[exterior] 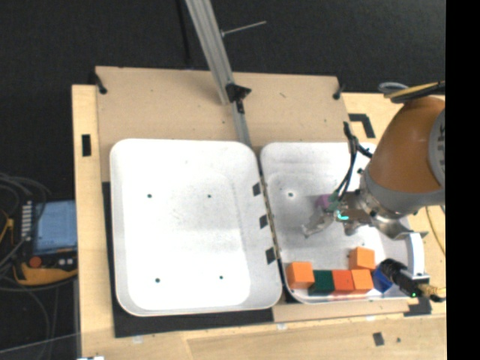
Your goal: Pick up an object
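We see the gripper (321,217) low over the right bin (300,163), right of frame centre; we cannot tell its state or any hold; blocks (334,279), orange, green and blue, line that bin's lower edge.

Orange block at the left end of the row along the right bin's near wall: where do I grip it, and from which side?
Grip the orange block from straight above, probably across its far and near faces: the green block appears to sit against its right side.
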`<state>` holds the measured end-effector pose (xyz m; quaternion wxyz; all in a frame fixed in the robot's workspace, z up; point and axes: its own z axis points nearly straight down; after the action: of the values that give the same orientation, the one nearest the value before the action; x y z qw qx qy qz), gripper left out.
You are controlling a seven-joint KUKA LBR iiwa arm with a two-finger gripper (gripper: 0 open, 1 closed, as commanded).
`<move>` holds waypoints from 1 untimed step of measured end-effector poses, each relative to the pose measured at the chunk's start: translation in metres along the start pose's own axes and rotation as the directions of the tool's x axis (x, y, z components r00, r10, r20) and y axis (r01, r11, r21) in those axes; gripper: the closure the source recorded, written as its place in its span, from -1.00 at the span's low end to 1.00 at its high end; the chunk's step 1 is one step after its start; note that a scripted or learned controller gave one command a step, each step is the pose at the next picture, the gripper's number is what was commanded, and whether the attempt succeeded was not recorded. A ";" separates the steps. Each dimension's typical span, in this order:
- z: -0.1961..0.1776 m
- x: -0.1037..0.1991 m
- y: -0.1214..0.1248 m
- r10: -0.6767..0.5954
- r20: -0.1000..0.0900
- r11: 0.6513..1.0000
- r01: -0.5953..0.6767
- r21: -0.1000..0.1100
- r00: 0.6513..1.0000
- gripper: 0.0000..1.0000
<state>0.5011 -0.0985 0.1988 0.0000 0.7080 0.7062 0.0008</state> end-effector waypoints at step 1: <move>0.063 -0.002 -0.002 -0.001 0.002 1.000 0.001 0.007 1.000 -1.00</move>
<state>0.4988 -0.1007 0.1354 -0.0016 0.7078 0.7064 -0.0023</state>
